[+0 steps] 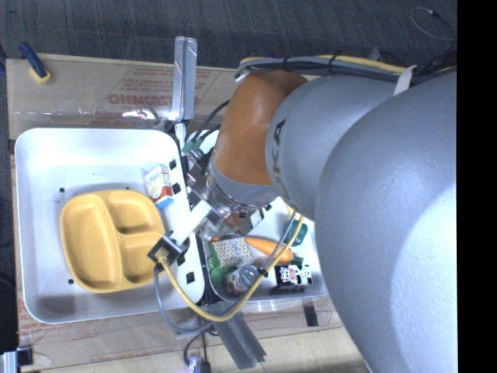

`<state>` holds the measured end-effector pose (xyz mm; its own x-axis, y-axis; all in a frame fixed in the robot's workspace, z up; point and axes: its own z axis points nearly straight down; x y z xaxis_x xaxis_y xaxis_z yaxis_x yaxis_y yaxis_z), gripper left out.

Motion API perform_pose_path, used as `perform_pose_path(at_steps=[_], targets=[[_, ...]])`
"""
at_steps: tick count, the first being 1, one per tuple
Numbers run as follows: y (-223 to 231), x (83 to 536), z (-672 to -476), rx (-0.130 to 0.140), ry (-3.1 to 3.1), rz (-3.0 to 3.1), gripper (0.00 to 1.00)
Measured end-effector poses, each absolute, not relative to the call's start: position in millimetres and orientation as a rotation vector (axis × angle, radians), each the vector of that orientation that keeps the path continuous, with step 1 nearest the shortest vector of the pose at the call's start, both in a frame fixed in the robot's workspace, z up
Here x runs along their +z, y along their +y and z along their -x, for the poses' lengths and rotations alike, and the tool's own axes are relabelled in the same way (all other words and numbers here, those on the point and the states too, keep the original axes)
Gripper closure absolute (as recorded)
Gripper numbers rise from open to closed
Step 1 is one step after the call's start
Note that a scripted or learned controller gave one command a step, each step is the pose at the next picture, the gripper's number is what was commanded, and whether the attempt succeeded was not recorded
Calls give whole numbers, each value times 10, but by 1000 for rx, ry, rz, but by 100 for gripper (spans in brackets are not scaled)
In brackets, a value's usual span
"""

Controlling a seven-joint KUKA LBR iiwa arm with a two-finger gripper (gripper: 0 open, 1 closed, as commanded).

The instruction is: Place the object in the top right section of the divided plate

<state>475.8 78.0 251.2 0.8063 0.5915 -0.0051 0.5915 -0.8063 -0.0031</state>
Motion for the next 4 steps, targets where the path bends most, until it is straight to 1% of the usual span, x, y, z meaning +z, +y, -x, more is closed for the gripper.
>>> perform_pose_path(at_steps=[1, 2, 3, 4], targets=[[777, 2514, -4759, 8, -976, 2985, 0], [987, 1221, -4750, 15, -773, 3040, 0], [991, 1313, -4748, 20, -783, 3037, 100], [999, 1401, -4746, 25, -792, 3034, 100]])
